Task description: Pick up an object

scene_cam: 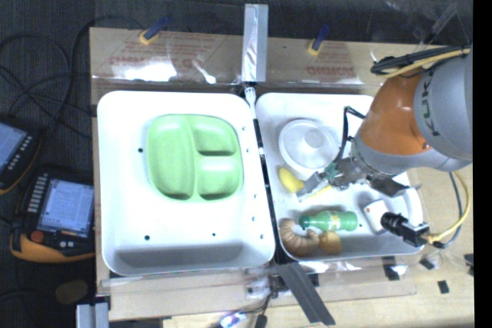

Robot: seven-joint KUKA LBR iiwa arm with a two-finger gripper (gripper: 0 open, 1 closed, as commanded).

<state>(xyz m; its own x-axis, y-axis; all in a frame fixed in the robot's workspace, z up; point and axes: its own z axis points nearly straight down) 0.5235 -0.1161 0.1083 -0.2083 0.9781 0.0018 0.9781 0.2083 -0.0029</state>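
My gripper (323,182) hangs low in the right bin (265,165), at the end of the grey arm with its orange band (392,127). Its tip lies just right of a small yellow object (288,179), and a bit of yellow shows right under the gripper. A white round bowl (307,142) sits just behind it. Below it a green bottle (330,222) lies on its side. A brown ring-shaped object (304,240) rests in the front left corner of that bin.
The left bin (115,188) holds a green divided plate (194,156). A black-and-white part of the arm (392,220) sits over the right bin's front right. Cables and a handheld screen (65,207) lie left of the bench.
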